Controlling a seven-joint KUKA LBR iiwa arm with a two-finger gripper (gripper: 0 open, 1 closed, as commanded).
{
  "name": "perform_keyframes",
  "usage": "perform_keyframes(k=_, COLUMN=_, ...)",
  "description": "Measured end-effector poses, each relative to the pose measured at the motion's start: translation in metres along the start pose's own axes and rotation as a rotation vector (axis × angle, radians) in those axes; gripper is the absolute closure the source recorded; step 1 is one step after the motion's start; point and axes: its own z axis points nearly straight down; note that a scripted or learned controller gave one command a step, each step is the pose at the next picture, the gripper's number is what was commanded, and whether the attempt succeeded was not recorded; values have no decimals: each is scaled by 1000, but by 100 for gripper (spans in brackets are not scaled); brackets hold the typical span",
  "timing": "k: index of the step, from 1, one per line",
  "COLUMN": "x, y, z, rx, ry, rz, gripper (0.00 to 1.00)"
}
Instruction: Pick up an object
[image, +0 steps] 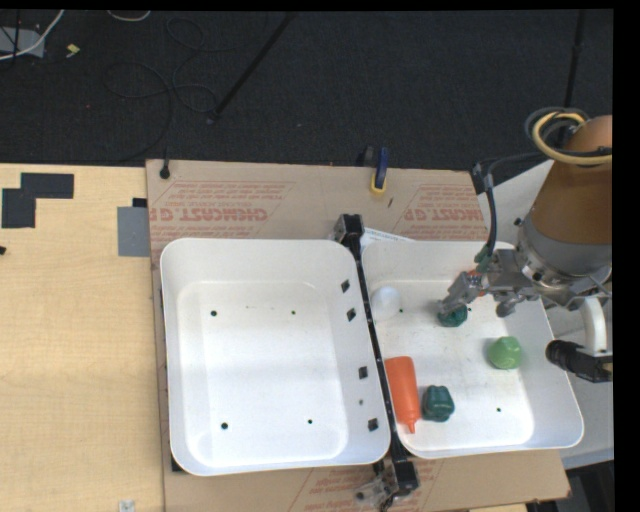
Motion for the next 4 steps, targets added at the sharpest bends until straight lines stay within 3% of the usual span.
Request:
perform_keyframes(k=1, x=14, y=23, z=147, rx=5, ry=2, rz=-4, gripper=0)
perform_keyframes(k=2, x=28, y=94, z=145, rx=-7, ry=-1, rz=-3, gripper=0)
perform_keyframes(k=3, x=97, y=92, z=25, rx=-10, ry=1, rz=-6, gripper=0)
perform_keyframes(k=4, x=182, y=83, z=-146, rx=-18, ry=3, rz=-9, gripper=0)
